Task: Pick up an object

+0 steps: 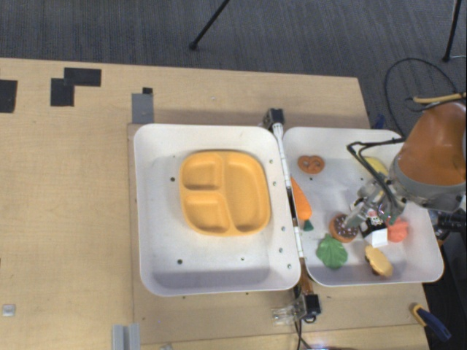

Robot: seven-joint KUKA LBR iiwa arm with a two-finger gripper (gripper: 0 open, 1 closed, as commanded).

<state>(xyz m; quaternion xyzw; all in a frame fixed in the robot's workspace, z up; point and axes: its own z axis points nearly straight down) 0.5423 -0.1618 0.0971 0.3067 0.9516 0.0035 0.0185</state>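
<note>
We look down on a wooden bench (66, 217) bearing two shallow white bins side by side. The left bin (157, 268) contains a yellow divided plate (222, 192) with three compartments, lying flat near the bin's middle.

The right bin (419, 268) holds the small things among which the task's object is to be chosen. Near its upper left we see a brown pretzel-shaped piece (311, 164). Along its left wall lies an orange carrot (301, 203), its green end pointing toward the lower edge. Below the middle sits a green leafy piece (332, 253); just above and to the right of it lies a round brown disc with light specks (342, 227). At the lower right we find a yellow-tan piece (379, 260), with a small white block (378, 237) above it and an orange-red piece (398, 231) beside that block. A yellow item (376, 167), partly hidden by the arm, lies near the upper right.

The arm (435, 155) enters from the right, its orange band prominent. The hand (367, 214) is low in the right bin, just beside the brown disc and the white block. We cannot tell whether it is apart or together, nor whether anything lies within it.
</note>
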